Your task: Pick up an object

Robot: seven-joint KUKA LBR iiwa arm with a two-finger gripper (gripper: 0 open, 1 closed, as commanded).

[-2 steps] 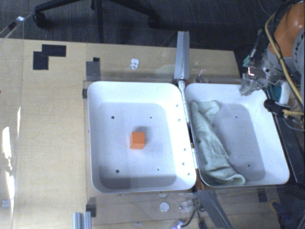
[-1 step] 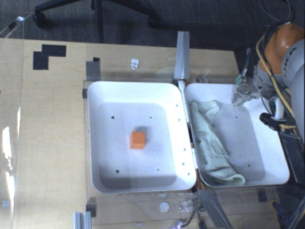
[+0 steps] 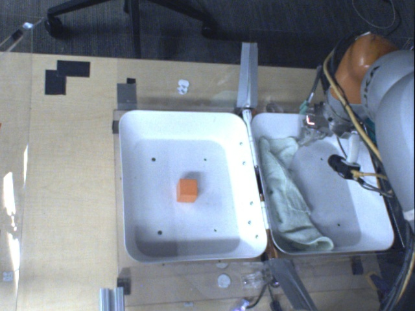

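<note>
— Where's the block?

— I see the orange cube [image 3: 187, 190] lying alone near the middle of the left bin [image 3: 139, 238], centre-left of the frame.

— And the arm?

— My gripper [image 3: 316, 123] sits at the upper edge of the right bin [image 3: 376, 237], upper right of the frame, well apart from the cube. A pale green cloth [image 3: 285, 196] lies bunched along that bin's left side.

— Fingers?

— I can't tell how they stand from here, or whether they hold anything

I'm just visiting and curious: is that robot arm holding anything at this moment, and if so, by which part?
It cannot be told. The gripper sits over the right bin, near the pale cloth. The orange block lies alone in the left bin.
</note>
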